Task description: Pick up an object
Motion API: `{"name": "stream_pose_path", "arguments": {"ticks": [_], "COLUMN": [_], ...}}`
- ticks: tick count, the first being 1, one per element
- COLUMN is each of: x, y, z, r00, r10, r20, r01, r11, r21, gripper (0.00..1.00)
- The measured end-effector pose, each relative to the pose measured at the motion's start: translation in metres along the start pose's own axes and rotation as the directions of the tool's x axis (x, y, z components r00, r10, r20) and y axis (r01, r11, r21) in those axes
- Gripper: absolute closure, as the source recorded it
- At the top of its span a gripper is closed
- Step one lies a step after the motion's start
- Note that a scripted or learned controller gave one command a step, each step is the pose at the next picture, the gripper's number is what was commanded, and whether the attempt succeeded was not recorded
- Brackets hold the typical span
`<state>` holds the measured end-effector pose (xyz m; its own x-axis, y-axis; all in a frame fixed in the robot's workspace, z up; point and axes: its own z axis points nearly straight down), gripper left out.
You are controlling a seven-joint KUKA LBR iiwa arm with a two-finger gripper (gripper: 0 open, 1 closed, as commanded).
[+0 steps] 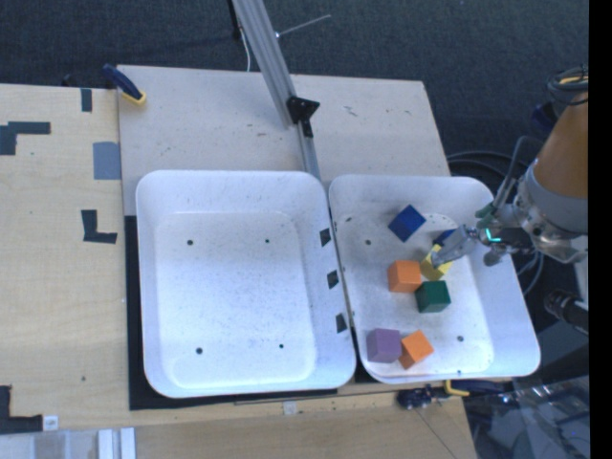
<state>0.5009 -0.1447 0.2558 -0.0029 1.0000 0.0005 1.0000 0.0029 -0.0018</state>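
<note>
Gripper (442, 253) low in right bin (497, 352), at yellow block (433, 268) beside orange cube (404, 275); finger state unclear.

Robotics lab bench — plywood top (277, 113) with tape marks, two white bins (158, 256) left of the gripper (446, 253), coloured test blocks (406, 223) by its jaws, metal camera pole (268, 46), loose cables — carpet floor.

Robot arm (564, 175) with orange band above a grey wrist section, dark cables running alongside, small teal light near the wrist, slim grey gripper (446, 251) with yellow-tipped fingers.
</note>
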Motion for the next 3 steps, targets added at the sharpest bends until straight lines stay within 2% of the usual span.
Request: {"name": "stream_pose_path", "arguments": {"ticks": [1,2,3], "x": [-0.008,-0.001,-0.005], "y": [-0.002,-0.008,-0.007], "z": [0.048,0.094,0.134], "r00": [1.0,1.0,1.0], "r10": [0.003,0.002,0.004], "r20": [0.0,-0.001,0.007], "r01": [-0.003,-0.002,-0.004], "r11": [1.0,1.0,1.0], "r21": [0.005,0.005,-0.005], "gripper": [0.0,0.0,0.0]}}
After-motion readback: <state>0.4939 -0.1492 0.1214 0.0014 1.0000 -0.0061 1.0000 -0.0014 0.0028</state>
